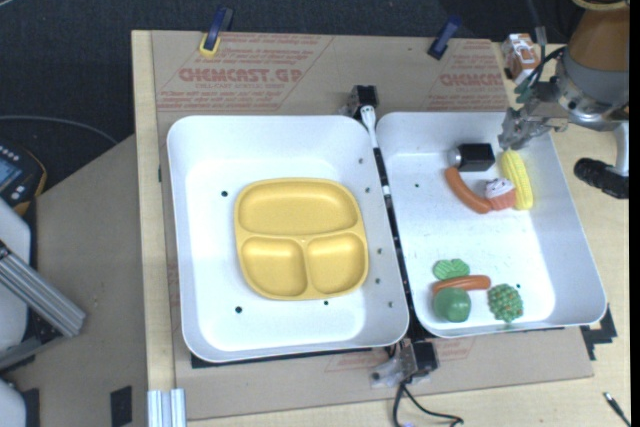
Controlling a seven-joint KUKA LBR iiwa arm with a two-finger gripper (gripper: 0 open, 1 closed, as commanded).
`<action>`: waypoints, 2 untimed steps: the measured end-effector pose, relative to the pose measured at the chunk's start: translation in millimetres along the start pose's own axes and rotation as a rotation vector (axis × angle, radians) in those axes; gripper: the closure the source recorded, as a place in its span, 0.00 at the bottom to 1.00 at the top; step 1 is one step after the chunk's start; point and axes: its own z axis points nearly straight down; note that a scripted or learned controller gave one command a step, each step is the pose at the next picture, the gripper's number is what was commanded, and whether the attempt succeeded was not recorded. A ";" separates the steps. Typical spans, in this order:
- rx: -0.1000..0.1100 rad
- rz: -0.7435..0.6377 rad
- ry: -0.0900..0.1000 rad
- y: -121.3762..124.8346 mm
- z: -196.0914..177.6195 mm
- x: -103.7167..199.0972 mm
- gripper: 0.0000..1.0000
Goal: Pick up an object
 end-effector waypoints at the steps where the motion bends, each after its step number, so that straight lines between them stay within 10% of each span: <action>1: -0.002 0.001 -0.001 1.4 -65.1 -3.6 1.00; 2: 0.004 0.000 0.000 2.2 -63.8 -3.5 1.00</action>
